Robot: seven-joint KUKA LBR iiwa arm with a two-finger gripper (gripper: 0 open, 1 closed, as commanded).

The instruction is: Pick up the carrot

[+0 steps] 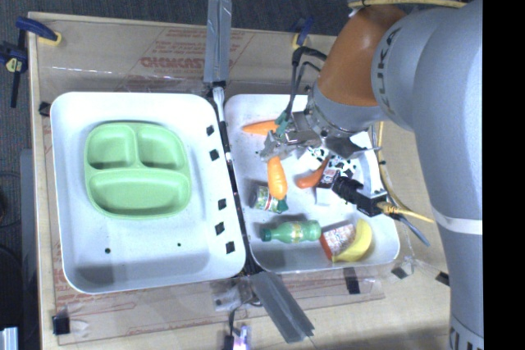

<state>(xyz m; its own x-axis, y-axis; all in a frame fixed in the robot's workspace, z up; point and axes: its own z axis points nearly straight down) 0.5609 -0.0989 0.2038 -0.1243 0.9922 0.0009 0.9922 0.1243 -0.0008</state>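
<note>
Three orange pieces lie in the right bin (238,176), and the likeliest carrot (277,178) is the plump one in the middle of that bin. Its long axis runs almost straight up and down the view, pale end toward the top. It lies free, touched by no part of the robot.

Just below the carrot, touching or nearly touching its lower end, sits a small green can (264,198). Further below it, a green bottle (289,232) lies on its side. Below and to the right of the carrot are a red packet (336,238) and a banana (358,243). Just right of the carrot lies a shorter orange-red piece (310,178). Above and slightly left of it lies a slim orange piece (259,127), set crosswise; this could also be a carrot, and the view does not settle it.

The gripper (291,135) hangs just above and to the right of the carrot, near its upper end. Whether it is gripping anything cannot be told. The likely next move is a short shift down and to the left, closing across the carrot's narrow width.

Well to the left of the carrot, the left bin (66,176) holds a green divided plate (138,170).
</note>
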